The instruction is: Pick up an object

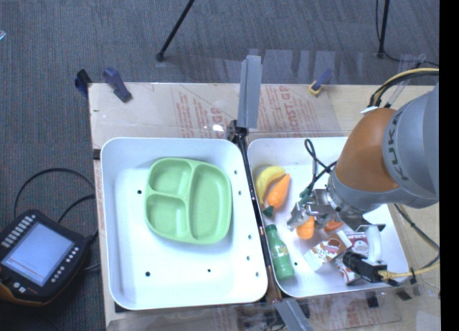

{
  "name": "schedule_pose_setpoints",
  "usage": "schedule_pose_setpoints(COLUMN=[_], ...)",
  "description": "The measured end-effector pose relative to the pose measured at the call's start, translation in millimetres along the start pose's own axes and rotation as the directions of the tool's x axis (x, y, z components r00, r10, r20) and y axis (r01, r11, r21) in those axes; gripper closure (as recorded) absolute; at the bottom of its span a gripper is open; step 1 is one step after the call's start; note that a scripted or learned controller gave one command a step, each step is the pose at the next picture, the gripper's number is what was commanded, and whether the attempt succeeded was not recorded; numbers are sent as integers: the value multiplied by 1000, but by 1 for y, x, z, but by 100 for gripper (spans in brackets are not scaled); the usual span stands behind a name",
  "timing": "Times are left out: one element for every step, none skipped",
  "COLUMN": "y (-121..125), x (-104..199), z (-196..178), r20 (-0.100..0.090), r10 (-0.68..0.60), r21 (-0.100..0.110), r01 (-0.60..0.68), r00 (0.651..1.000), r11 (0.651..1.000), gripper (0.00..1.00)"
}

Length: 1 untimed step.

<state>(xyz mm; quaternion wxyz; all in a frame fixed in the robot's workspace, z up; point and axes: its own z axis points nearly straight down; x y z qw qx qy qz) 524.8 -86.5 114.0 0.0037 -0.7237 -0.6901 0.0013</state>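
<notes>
In the right bin (290,147) my gripper (308,216) hangs low over the middle, the arm's orange band (366,157) above it. A small orange piece (306,230) sits right under the gripper, touching or nearly touching it. Toward the bin's left wall lie a yellow banana (267,176) and an orange carrot (279,190), leaning on each other. A green bottle (280,253) lies along the left wall near the front. Red-and-white cartons (325,252) lie at the front, partly under the wrist.
The left bin (115,265) holds a green divided plate (190,200). A grey upright post (249,93) stands behind the seam between the bins. Blue clamps (115,84) grip the bench's back left. A teach pendant (36,254) lies on the floor at left.
</notes>
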Motion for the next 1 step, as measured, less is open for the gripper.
schedule_pose_setpoints(y=[-24], x=[43], z=[-72], r20=[2], r10=[79], r21=[-3], r01=[-79], r00=[997], r11=[997], gripper=[100])
